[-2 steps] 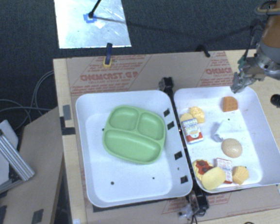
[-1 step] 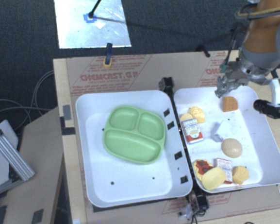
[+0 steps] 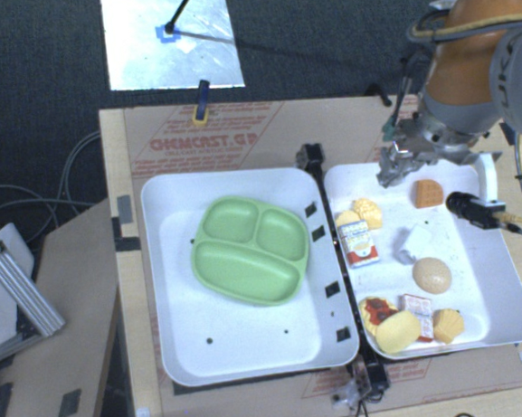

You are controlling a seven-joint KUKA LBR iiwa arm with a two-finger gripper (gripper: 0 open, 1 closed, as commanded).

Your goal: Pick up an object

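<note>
You're looking at the arm (image 3: 478, 43) reaching in from the right, orange band sitting above the wrist, with the gripper (image 3: 392, 172) hanging over the back left part of the right bin (image 3: 514, 294). Can't tell from this angle how the end effector is set, and nothing is showing in it. Pickable stuff is all lying in the right bin: an orange block (image 3: 429, 193) is sitting just right of the gripper, a pale yellow lump (image 3: 366, 210) is lying just below and left of it, and a red-and-white carton (image 3: 358, 243) is resting near the divider between the bins. A small grey piece (image 3: 404, 255) is lying mid-bin, a tan egg-shaped item (image 3: 432, 275) just below it. Along the front edge you're seeing a yellow lemon-like piece (image 3: 397, 331), a red packet (image 3: 418, 308) touching it, and a yellow chunk (image 3: 448, 325) beside that. The left bin (image 3: 187, 346) is holding a green divided plate (image 3: 250, 249), lying flat, well apart from the gripper.
</note>
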